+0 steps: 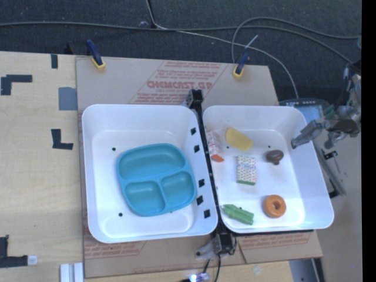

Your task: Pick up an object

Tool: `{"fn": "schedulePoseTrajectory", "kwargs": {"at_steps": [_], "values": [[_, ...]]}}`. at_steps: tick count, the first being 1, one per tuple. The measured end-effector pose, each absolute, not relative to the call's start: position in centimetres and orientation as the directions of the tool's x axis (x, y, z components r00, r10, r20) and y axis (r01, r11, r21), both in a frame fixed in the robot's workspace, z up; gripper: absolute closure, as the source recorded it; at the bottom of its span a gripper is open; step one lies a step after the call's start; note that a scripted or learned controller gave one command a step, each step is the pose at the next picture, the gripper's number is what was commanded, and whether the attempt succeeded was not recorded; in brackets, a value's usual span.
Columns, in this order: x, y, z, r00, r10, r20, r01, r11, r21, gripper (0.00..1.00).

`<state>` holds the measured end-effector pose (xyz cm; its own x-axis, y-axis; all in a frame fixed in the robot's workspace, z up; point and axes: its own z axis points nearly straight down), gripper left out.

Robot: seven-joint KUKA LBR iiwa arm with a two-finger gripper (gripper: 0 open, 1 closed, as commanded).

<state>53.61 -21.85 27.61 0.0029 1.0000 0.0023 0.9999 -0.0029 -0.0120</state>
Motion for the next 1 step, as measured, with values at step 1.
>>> {"fn": "schedulePoseTrajectory", "kwargs": {"at_steps": [1], "values": [[53.82, -21.80, 28.24, -0.001, 1.000, -0.001, 1.000, 0.001, -0.001, 0.00]]}}
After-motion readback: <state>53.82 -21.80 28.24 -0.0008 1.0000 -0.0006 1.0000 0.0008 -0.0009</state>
